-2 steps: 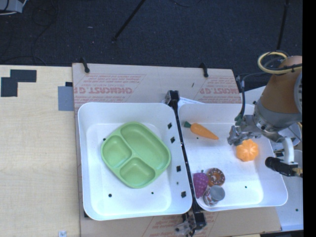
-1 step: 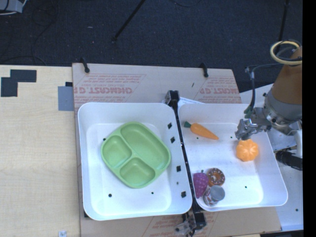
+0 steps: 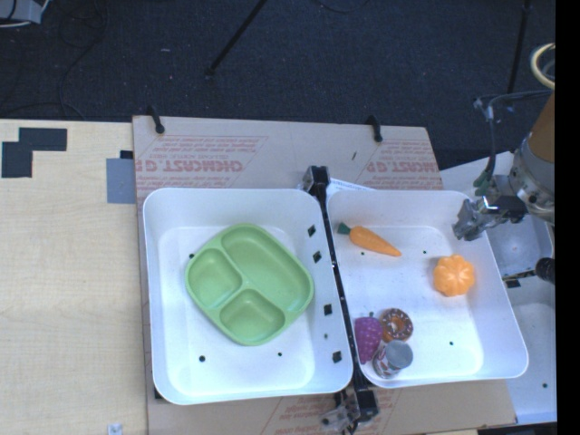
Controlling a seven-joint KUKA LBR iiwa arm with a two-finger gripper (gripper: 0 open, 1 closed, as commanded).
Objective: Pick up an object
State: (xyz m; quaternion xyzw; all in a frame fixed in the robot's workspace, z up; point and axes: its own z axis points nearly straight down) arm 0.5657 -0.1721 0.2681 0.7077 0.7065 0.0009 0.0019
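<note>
Gripper: your gripper (image 3: 473, 217) sits over the upper right rim of the right bin (image 3: 507, 333). You cannot tell from this view how it is set, and nothing shows in its grasp.
Arm: you see it coming in from the right edge, its metal wrist just behind the gripper.
Orange fruit: the toy orange (image 3: 453, 275) lies in the right bin, near the gripper and a little below it, apart from it.
Carrot: the toy carrot (image 3: 373, 240) lies on the bin floor towards the upper left, green end pointing to the divider.
Corner cluster: a purple grape bunch (image 3: 367, 336), a small doughnut (image 3: 397, 323) and a small can (image 3: 393, 358) crowd together at the right bin's lower left, touching or nearly so.
Left bin: your left bin (image 3: 172, 352) carries a green divided plate (image 3: 248, 284) with three compartments, lying flat.
</note>
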